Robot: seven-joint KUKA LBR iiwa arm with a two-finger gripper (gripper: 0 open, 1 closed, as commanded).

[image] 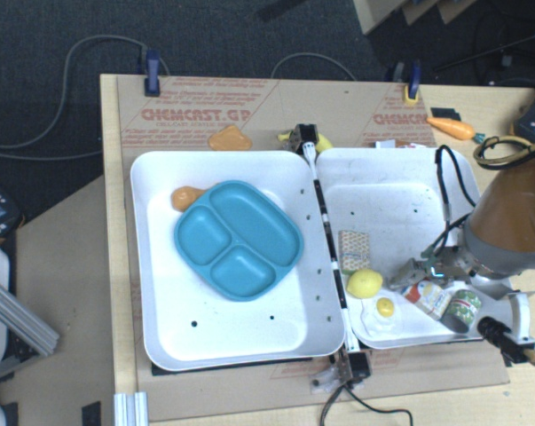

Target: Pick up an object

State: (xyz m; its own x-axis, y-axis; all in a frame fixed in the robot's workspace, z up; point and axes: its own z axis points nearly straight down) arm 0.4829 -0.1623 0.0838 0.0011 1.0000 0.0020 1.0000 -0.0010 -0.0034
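Reaching in from three o'clock, the arm (pixel 507 224) had its gripper (pixel 424 276) low in the right bin (pixel 382 171), at about five o'clock of that bin. Whether its jaws stood wide or narrow could not be told. This looked like the approach step, nothing visibly held. Candidates lay close: one yellow lemon (pixel 365 283) at nine o'clock of the gripper, one small yellow piece (pixel 385 307) below it, one patterned card (pixel 354 249), one small jar (pixel 463 310). The next move probably called for centring over one item before closing. In the left bin (pixel 152 238) lay one blue divided tray (pixel 238 239) and one orange piece (pixel 184 198).
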